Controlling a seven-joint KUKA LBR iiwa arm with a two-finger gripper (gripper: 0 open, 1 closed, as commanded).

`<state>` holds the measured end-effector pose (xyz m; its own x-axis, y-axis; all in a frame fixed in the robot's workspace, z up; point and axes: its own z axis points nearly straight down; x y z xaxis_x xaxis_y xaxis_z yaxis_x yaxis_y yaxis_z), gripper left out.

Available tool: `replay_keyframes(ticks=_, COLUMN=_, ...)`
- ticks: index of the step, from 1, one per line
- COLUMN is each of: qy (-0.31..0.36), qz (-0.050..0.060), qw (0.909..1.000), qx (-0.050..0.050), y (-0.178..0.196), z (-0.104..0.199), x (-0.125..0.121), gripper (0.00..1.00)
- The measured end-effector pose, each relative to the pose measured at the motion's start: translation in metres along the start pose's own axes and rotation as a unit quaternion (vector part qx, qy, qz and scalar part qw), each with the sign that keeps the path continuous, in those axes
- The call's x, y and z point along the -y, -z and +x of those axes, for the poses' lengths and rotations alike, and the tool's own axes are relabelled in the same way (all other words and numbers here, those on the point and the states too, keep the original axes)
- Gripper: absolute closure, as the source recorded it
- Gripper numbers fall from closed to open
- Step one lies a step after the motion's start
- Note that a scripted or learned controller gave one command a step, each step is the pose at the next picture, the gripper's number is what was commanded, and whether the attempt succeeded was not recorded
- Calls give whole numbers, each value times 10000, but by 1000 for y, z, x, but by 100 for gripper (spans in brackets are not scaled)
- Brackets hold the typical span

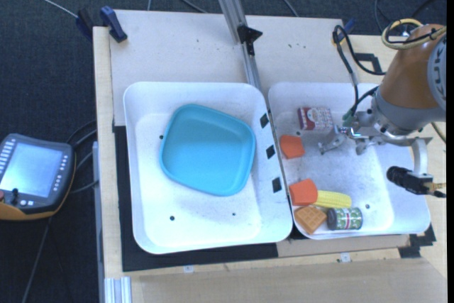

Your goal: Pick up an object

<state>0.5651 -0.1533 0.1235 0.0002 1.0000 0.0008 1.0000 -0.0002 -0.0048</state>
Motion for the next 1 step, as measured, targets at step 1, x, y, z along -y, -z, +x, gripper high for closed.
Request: replay_keyframes(ticks=1, qy=2, qz=-11, qw=10000, qx=0, y=-29, z=0, x=0, gripper=0)
